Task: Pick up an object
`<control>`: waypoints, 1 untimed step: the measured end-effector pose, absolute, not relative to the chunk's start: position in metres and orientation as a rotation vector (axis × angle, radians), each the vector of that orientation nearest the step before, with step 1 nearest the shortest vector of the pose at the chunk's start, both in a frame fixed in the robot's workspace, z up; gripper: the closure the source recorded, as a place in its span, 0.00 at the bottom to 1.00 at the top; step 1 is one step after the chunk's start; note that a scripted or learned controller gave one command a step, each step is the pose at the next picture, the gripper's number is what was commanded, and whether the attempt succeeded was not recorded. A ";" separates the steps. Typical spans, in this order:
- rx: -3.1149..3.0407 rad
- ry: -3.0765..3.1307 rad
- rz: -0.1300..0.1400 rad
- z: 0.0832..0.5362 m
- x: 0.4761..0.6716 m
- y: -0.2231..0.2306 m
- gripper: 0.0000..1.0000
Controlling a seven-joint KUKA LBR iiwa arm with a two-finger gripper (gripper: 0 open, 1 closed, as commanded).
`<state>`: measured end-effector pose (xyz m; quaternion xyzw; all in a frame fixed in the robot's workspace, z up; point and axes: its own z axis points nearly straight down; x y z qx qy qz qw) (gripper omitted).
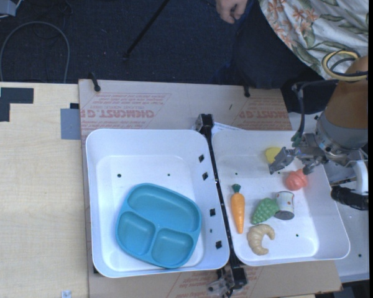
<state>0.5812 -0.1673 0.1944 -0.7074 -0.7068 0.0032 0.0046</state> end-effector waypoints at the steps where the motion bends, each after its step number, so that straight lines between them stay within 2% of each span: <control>1: -2.221 -2.221 0.001 0.199 0.584 -0.168 0.00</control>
